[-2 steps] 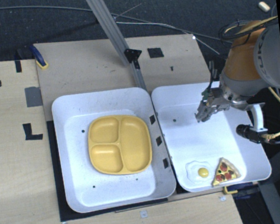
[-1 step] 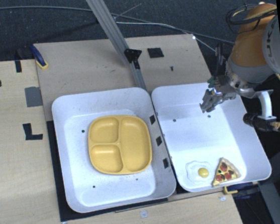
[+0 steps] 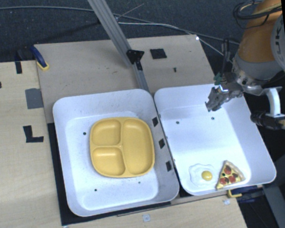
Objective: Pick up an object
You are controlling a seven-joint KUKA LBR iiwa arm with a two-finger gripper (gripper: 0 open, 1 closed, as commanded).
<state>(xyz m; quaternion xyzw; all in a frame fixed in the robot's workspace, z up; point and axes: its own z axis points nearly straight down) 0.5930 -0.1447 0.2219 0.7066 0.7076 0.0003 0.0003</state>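
A yellow divided plate (image 3: 122, 147) lies in the middle of the left bin (image 3: 71, 119). In the right bin (image 3: 207, 134), a toy fried egg (image 3: 202, 174) and a toy pizza slice (image 3: 229, 174) rest side by side near the front edge. My gripper (image 3: 214, 100) hovers over the far right part of the right bin, well away from the egg and pizza. Nothing shows between its fingers.
A grey metal pole (image 3: 117, 34) slants across the bench behind the bins. Cables trail over the dark floor at the back. Black tape marks dot the wooden bench at left. The arm's orange band (image 3: 259, 39) rises at the right.
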